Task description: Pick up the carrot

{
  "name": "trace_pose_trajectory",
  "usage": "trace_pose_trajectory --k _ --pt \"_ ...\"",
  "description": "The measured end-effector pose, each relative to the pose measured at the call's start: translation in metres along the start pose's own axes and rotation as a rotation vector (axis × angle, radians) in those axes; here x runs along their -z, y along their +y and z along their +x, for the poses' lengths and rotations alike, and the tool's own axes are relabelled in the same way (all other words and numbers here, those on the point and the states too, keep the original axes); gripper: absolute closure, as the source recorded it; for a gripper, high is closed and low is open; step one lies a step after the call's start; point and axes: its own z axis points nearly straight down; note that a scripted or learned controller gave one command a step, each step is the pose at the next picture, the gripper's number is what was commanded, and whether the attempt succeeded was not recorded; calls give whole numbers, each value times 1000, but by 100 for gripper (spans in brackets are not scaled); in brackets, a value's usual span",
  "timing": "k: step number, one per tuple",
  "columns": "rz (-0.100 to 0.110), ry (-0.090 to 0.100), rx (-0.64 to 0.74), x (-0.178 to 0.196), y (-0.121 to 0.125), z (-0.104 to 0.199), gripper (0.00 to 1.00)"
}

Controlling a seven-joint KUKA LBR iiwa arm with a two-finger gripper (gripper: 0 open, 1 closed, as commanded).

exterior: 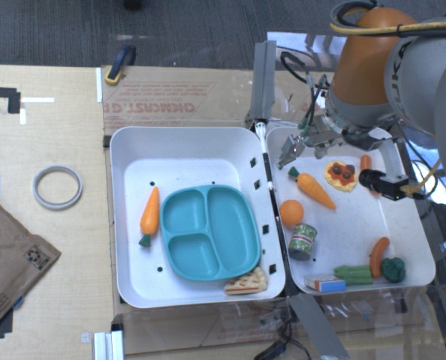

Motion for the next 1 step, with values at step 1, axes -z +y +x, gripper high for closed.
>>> trace_pose_trajectory --k 1 --pt "1 0 21 0 -48 -34 0"
